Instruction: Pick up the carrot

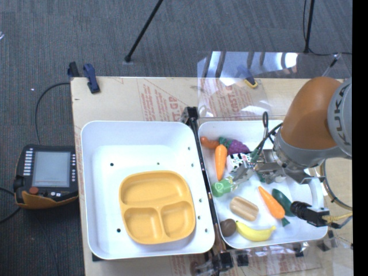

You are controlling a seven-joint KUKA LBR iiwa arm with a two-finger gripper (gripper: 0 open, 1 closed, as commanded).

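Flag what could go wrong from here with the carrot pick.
1. Two carrot-like pieces lie in the right bin: one carrot near the left wall, another by the dark green vegetable. The program may go for either.
2. The gripper sits amid crowded toys, next to the purple piece and the green item, so it could grab or shove a neighbour.
3. The first carrot lies close to the bin wall, which may block a finger.

Dark grey carpet floor (86,27), tripod legs (150,22) at top, wooden bench (144,96) with blue clamp (91,77), pendant (49,174) with cable on floor left
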